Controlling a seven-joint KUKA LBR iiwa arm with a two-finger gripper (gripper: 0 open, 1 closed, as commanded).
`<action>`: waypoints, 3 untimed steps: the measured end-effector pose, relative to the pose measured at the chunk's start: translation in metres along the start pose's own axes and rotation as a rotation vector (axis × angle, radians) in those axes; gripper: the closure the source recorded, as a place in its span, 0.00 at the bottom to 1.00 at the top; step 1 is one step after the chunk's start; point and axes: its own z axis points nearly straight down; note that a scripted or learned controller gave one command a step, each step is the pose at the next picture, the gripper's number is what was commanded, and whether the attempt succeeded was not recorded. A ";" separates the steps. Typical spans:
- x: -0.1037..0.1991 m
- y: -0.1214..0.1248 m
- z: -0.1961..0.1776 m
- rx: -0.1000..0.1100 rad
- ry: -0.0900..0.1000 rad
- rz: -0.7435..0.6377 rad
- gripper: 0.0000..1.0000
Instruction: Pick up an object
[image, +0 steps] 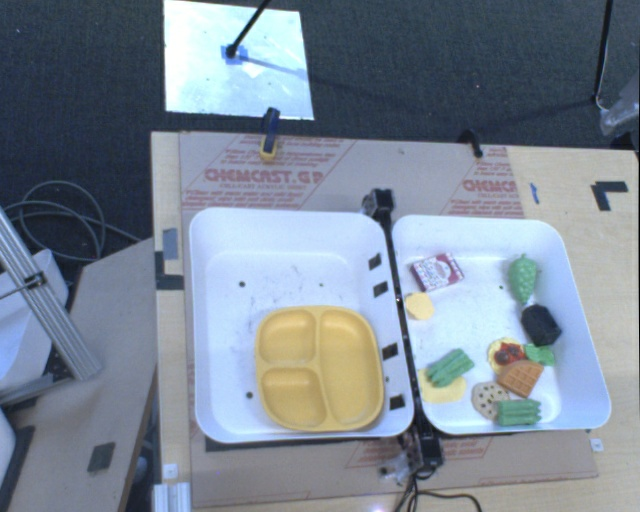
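The right bin (560, 260) holds several small toy foods. A red and white packet (437, 271) lies near its back left, with a pale yellow disc (419, 306) just in front of it. A green leafy piece (523, 277) and a black lump (540, 324) sit along the right side. Toward the front lie a green bean bundle (448, 366), a flat yellow piece (440, 390), a cookie (488, 399), a waffle (520, 377), a red and yellow item (506, 353) and another green piece (518, 411).
The left bin (230, 260) carries a yellow divided plate (320, 367) at its front right. Black clips line the seam between the bins (390, 290). A metal sheet (238, 58) lies on the floor beyond the bench. Cables and a frame stand at the left.
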 end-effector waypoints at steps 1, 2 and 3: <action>0.000 0.000 -0.012 -0.004 -0.002 -0.005 1.00; 0.000 0.000 -0.011 -0.003 -0.002 -0.005 0.00; 0.000 0.001 -0.023 -0.008 -0.004 -0.010 1.00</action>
